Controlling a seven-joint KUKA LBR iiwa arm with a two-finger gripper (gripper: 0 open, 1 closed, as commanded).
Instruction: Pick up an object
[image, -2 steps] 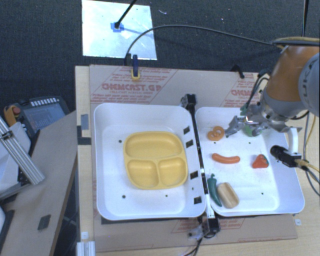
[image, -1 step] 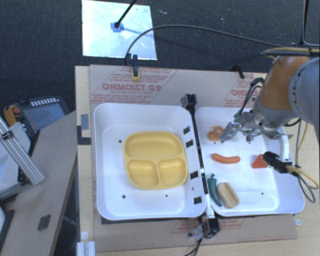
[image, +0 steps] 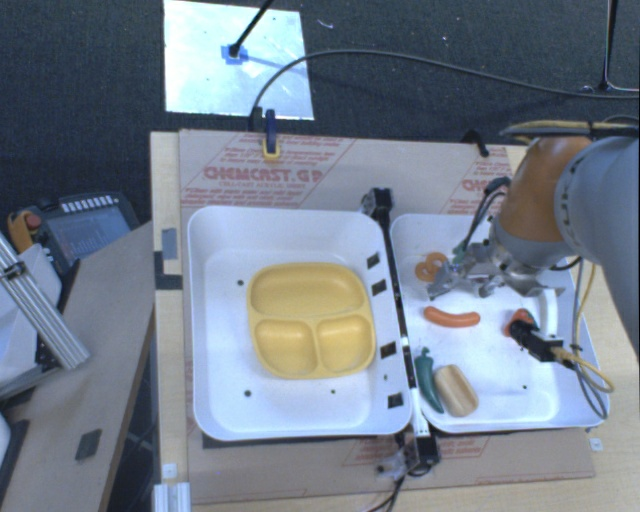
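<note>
arm (image: 590, 190) cropped at right, claw (image: 462, 278) fingers indistinct

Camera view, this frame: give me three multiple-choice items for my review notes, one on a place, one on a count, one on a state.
1. Where does the yellow tray lie?
A. In the left bin
B. In the right bin
C. On the bench outside both bins

2. How many compartments does the tray have?
A. One
B. Three
C. Six

3. How does the sausage stand to the gripper?
A. Lifted clear above the bin
B. Lying on the right bin's floor, just below the gripper in the picture
C. Resting in the tray

Answers:
1 A, the tray sits in the middle of the left bin.
2 B, one long section above two smaller ones.
3 B, the sausage lies flat on the bin floor, beside the pretzel, pepper and bread roll.
</note>
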